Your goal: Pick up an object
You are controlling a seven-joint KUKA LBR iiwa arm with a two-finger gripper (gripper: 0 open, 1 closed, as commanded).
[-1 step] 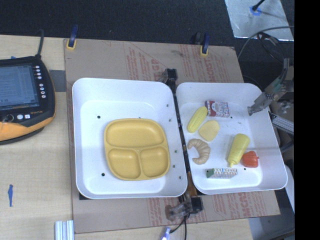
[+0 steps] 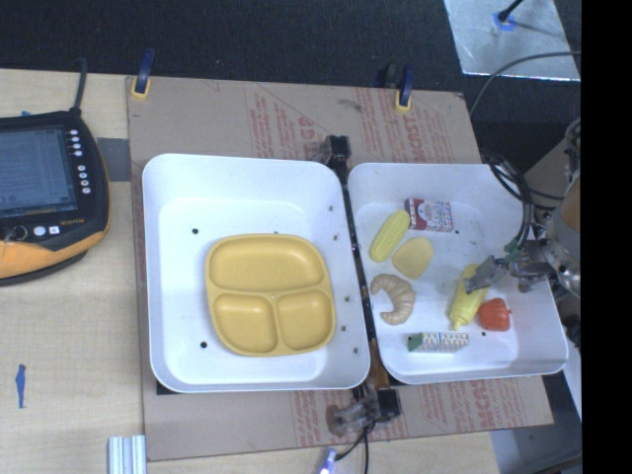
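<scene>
The right bin (image 2: 513,358) holds several small items. They are a corn cob (image 2: 389,235), a pale yellow slice (image 2: 413,257), a croissant (image 2: 395,297), a red and white carton (image 2: 430,214), a yellow bottle (image 2: 464,302), a red pepper (image 2: 495,314) and a small wrapped bar (image 2: 439,341). My gripper (image 2: 506,276) hangs low over the bin's right side, just above the top of the yellow bottle and the red pepper. Its fingers look spread, with nothing between them.
A yellow divided plate (image 2: 269,292) lies in the left bin (image 2: 168,205). A tablet controller (image 2: 44,191) rests on the bench at far left. Clamps (image 2: 403,87) hold the cardboard base at the back edge. Cables trail along the arm at right.
</scene>
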